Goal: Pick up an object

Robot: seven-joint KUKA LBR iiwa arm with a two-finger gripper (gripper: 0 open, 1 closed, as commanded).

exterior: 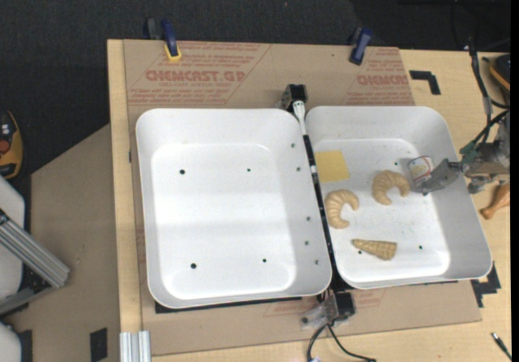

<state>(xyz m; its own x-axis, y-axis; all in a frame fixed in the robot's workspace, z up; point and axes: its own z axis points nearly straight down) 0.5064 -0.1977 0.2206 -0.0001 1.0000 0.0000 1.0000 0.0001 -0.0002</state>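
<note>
Dark carpet surrounds the tabletop [243,68], a cardboard sheet clamped at its far edge, prob. to stop it shifting. Two white bins sit side by side on it. Landmark: right bin [454,190]. Inside it lie a yellow square [331,165] near its left wall, a croissant [341,207] just below that, a second croissant [391,184] toward the middle, and a cone-shaped pastry [375,248] near its front wall, all loose and apart, so any one can be taken singly. Left bin [146,190] adjoins its left wall. Arm reaches in over the bin's right rim, low and slanted; tool [423,176] hangs just right of the second croissant. Can't tell its opening; nothing visibly held.
</note>
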